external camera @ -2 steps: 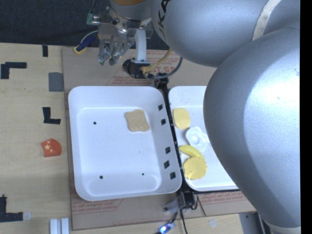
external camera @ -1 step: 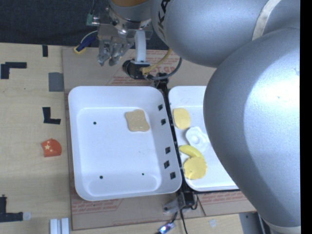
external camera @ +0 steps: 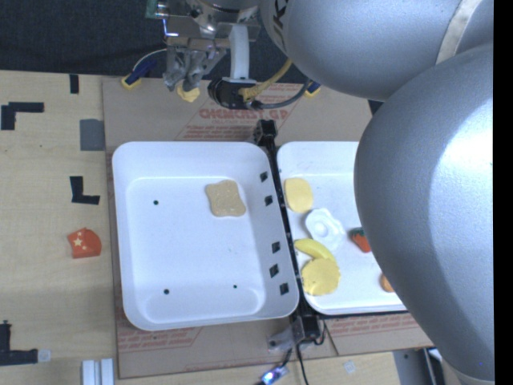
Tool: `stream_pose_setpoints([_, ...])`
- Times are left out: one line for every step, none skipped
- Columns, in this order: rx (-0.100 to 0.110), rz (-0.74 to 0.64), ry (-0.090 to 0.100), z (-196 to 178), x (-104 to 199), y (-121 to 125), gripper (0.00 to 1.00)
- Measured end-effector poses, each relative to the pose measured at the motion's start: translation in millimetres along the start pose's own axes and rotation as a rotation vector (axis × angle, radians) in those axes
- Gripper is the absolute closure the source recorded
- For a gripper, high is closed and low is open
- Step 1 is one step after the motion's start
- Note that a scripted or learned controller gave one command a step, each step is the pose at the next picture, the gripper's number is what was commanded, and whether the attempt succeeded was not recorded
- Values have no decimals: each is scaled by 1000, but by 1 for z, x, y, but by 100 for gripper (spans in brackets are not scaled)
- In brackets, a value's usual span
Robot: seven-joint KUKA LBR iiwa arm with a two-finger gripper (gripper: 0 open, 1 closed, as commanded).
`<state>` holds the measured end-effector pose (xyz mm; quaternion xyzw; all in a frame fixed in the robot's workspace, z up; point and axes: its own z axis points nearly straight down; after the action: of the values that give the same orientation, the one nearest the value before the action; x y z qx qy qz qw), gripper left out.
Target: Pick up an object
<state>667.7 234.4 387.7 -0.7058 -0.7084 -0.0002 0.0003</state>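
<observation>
While a small red piece (external camera: 84, 243) lies alone on the surface (external camera: 48, 207) far to the left, outside both bins, the left bin (external camera: 132, 215) holds a single tan slice of toast (external camera: 225, 198) lying flat near its upper middle. My claw (external camera: 185, 72) hangs above the cardboard sheet (external camera: 160, 123) beyond the far rim of that bin, well apart from the toast; whether it is parted or closed I cannot tell from this slant, and I see nothing gripped in it. Further right, the right bin (external camera: 337, 157) carries a round yellow piece (external camera: 298, 194) by the dividing wall, a white fried egg (external camera: 324, 227) just below it, a yellow banana (external camera: 313, 249) touching a yellow disc (external camera: 321, 276), and a small orange-red piece (external camera: 360, 240). My grey arm (external camera: 425, 175) covers the rest of that bin.
</observation>
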Motion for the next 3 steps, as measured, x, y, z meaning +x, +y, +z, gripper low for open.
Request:
stream_pose_setpoints([-9,-1,3,-128,0,0,100])
stream_pose_setpoints([14,4,-6,35,-2,-15,100])
stream_pose_setpoints([1,3,-3,42,-1,0,100])
